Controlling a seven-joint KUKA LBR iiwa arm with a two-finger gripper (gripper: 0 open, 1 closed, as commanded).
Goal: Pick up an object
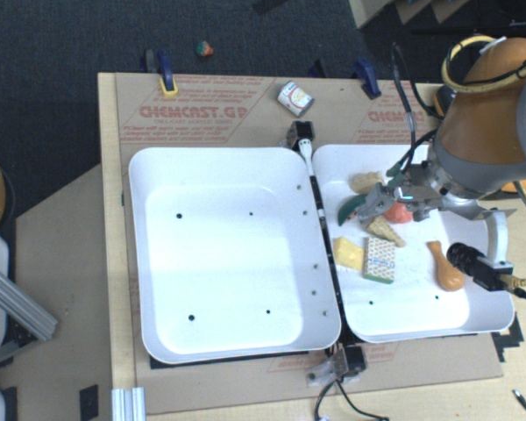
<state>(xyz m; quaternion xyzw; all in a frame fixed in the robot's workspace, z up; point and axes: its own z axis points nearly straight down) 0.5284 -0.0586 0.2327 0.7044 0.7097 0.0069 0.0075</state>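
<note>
My gripper [391, 202] hangs low over the upper middle of the right bin [421, 318], reaching in from the right. Right beside it lie a dark green piece [354, 207] and a red object [402, 217], partly hidden under the gripper. A pale beige lump [366, 181] sits just above them, and a tan wedge [386, 229] just below. Further down are a yellow block [349, 253] and a patterned box with a green edge [380, 260]. An orange-brown spoon-shaped thing [445, 268] lies to the right.
The left bin [228, 253] adjoins the right one. On the board behind the bins sit a small wrapped packet [294, 99] and a black-and-white tool [302, 137]. Blue clamps [167, 67] [366, 75] grip the board's far edge.
</note>
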